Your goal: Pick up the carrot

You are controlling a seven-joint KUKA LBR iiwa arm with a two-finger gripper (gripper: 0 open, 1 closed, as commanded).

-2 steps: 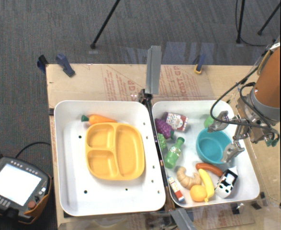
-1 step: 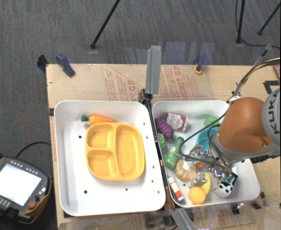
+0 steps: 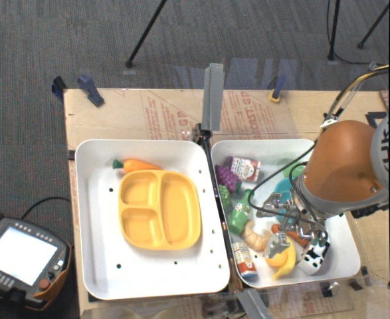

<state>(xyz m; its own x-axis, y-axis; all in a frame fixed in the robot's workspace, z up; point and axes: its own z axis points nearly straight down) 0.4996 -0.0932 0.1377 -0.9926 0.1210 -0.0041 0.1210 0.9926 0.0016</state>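
Carrot point(image 3: 140, 165) lay in the left bin point(image 3: 92, 244), at its far side, just beyond the yellow divided plate point(image 3: 160, 209) and touching or nearly touching the plate's far rim, green top pointing left. The gripper point(image 3: 279, 243) hung well apart from it, low over the right bin point(image 3: 346, 258) among a clutter of toys, just above a banana point(image 3: 284, 259). Whether anything sat between its fingers could not be told.
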